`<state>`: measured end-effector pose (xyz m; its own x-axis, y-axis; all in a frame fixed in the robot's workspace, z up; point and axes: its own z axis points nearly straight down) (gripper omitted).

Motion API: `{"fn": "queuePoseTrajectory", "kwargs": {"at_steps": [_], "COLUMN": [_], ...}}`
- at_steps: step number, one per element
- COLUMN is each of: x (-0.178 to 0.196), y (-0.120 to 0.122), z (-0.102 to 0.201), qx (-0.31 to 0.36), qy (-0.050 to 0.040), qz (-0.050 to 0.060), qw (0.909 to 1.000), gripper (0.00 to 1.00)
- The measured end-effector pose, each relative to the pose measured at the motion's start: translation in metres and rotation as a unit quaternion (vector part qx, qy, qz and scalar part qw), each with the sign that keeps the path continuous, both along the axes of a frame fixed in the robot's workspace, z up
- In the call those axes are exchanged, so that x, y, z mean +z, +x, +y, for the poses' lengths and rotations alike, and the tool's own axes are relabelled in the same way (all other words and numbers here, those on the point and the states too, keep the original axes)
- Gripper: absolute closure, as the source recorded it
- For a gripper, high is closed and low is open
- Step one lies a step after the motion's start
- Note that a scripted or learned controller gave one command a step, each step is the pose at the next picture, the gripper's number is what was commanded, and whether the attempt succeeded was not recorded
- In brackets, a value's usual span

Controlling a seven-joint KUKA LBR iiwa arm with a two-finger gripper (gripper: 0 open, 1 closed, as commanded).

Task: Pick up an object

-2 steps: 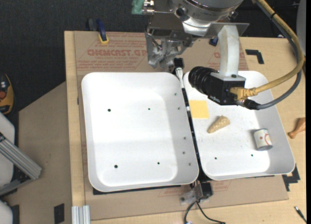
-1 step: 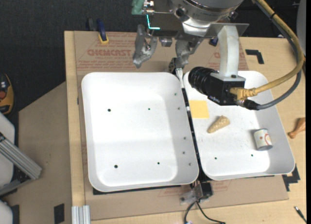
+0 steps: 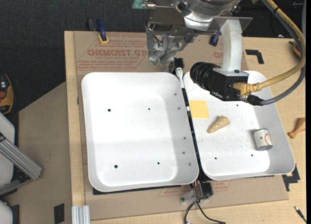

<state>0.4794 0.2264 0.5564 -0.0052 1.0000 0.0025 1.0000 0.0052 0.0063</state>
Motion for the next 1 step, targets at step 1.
{"fn": "queuePoseTrajectory", "kwargs": {"at_steps": [1], "x": [-0.0007], "y": [0.0000], "z": [-0.0001], "qx": [0.000], "qy": [-0.0004], "qz": [0.001], "qw": [1.0000], "gripper": [0.00]}}
